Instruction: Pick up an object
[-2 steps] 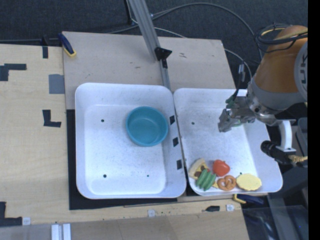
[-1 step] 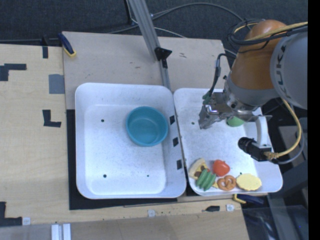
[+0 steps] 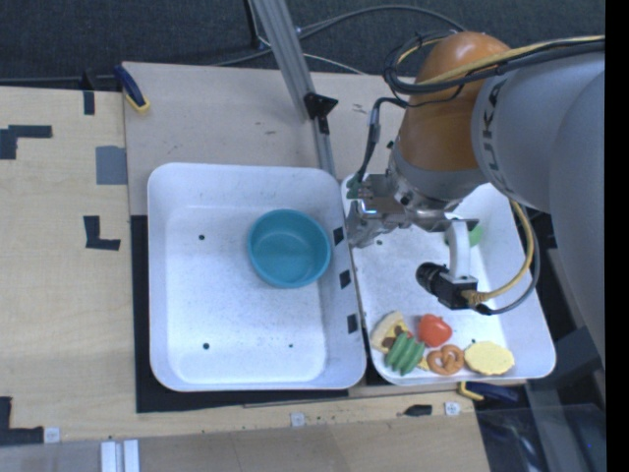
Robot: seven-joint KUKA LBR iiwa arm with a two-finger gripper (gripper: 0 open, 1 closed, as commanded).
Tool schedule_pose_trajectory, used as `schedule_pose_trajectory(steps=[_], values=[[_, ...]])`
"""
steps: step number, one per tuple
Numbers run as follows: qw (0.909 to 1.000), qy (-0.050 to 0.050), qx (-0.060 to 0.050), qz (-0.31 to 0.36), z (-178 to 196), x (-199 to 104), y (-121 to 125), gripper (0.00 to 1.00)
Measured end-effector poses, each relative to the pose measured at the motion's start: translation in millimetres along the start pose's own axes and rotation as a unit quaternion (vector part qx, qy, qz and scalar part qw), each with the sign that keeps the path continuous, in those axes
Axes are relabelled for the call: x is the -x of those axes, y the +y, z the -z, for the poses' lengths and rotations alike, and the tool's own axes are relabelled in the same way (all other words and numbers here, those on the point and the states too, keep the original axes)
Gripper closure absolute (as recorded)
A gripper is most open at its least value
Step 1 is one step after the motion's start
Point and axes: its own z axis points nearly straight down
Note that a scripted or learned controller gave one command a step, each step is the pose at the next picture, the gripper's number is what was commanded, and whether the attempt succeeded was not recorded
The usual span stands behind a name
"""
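My gripper (image 3: 366, 226) hangs over the far left part of the right bin (image 3: 531, 347), close to the wall between the two bins. Small toy foods lie in a cluster along that bin's near edge: a red tomato (image 3: 434, 328), a green vegetable (image 3: 402, 354), a brown pretzel (image 3: 445, 360), a yellow piece (image 3: 488, 358) and a tan piece (image 3: 388, 328). They lie well below the gripper in the view. A blue bowl (image 3: 288, 248) stands upright in the left bin (image 3: 197, 362), left of the gripper. Nothing shows beneath the gripper.
The grey arm with its orange band (image 3: 447, 116) covers the far right of the right bin. A bit of green (image 3: 476, 232) peeks out beside the wrist. A slanted metal pole (image 3: 290, 57) rises behind the bins. A black unit with cables (image 3: 439, 282) hangs from the wrist.
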Motion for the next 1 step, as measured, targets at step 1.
schedule_pose_trajectory(steps=[1], values=[[1.0000, 0.000, 0.000, 0.000, -5.3, -49.5, 21.0, 1.00]])
